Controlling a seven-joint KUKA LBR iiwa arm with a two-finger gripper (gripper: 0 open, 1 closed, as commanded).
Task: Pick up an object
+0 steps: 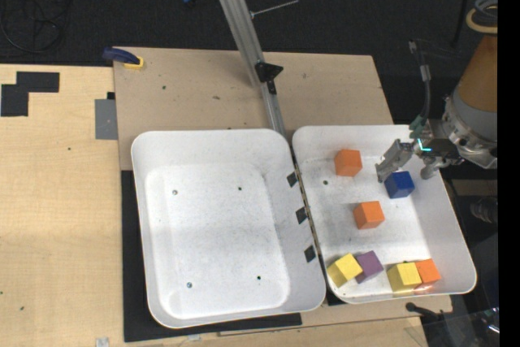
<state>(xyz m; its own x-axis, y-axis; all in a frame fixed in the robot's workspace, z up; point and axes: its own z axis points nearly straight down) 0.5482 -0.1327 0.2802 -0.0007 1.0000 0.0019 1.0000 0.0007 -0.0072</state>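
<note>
camera view: metal gripper (409,162) spread wide over blue cube (399,184), nothing held.

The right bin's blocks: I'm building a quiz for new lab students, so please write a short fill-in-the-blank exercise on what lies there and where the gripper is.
1. The gripper hovers over the ___ cube in the right bin.
2. The purple cube touches a ___ cube on its left.
3. The right bin holds ___ orange cubes.

Missing words: blue; yellow; three
</note>
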